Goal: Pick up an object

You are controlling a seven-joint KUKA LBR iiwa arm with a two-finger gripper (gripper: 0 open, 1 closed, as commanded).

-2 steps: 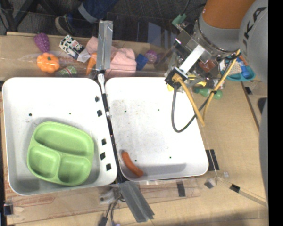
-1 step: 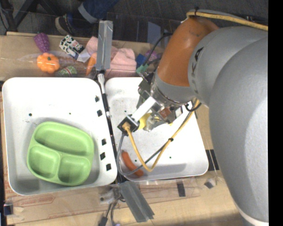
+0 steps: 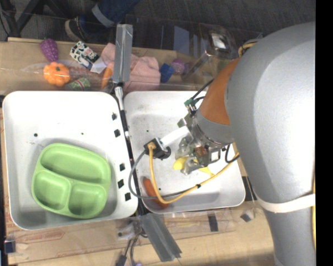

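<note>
1. The grey arm (image 3: 277, 110) reaches in from the right over the right bin (image 3: 139, 112); its orange band (image 3: 215, 101) sits just above the wrist, and the claw (image 3: 193, 154) hangs low over the bin floor, near the middle.

2. A yellow object (image 3: 180, 164), small and rounded, lies on the bin floor just below and slightly left of the claw; it appears to touch or nearly touch the claw's tip, though the wrist hardware hides the contact; a second yellow piece (image 3: 206, 171) lies just to its right, and whether the two are one thing cannot be told.

3. Whether the claw is spread or pressed together cannot be told; cables and the wrist body cover it, and nothing can be seen pinched in it.

4. The relation that matters: the yellow object lies toward the bin's near edge from the claw, a hair to the left; its long axis seems to run roughly left to right, so a grasp would likely close across the short way.

5. An orange object (image 3: 149, 187) lies farther down-left by the bin's near wall, apart from the claw; a yellow cable (image 3: 172, 197) loops beside it.

6. The left bin (image 3: 22, 115) holds a green tray (image 3: 72, 179), well apart from the arm; assorted toys (image 3: 56, 73) line the bench (image 3: 11, 57) behind both bins.

7. Judged from this, the pick is not yet made.
</note>
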